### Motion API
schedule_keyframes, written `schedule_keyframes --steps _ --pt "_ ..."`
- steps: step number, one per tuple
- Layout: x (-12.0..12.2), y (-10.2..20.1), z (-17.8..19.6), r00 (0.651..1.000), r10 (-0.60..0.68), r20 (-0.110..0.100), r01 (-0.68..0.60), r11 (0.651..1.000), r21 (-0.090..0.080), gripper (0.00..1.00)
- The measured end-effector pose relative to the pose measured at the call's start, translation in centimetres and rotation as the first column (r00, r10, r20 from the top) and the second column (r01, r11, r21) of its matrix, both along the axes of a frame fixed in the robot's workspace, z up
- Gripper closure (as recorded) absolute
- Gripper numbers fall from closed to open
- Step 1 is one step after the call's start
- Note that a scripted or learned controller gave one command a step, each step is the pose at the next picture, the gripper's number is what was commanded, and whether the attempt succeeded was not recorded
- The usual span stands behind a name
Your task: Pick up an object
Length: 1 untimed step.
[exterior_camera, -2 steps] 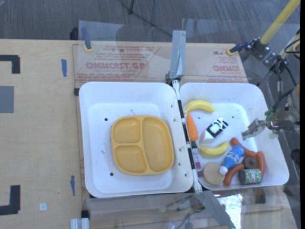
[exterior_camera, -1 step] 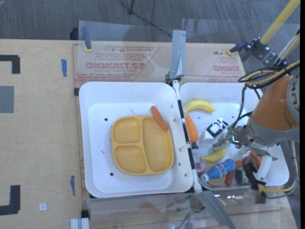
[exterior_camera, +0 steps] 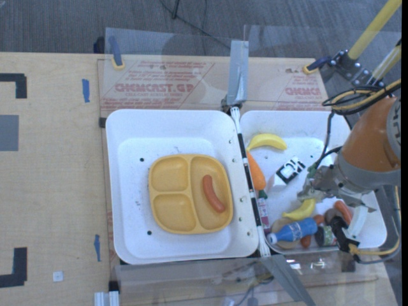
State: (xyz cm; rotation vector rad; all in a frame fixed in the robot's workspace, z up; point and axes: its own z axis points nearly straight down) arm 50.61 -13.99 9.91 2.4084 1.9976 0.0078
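1. The tabletop looks like pale wood, matt, with a faint grain.
2. Both white bins, the left bin and the right bin, look like smooth plastic with a soft sheen.
3. The yellow divided plate looks like smooth, slightly glossy plastic.
4. The sausage, toward three o'clock on the plate, has a shiny, plastic-like skin.
5. The banana at the right bin's twelve o'clock looks like glossy plastic.
6. The arm's orange band is smooth and semi-gloss.
7. Clear sheeting beyond the bins is glossy and reflective.
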Motion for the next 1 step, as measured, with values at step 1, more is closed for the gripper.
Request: schedule_keyframes --steps 1 --pt "4.71 5.75 14.64 0.961 -0.276 -0.013 0.276 0.961 0.006 1.00"
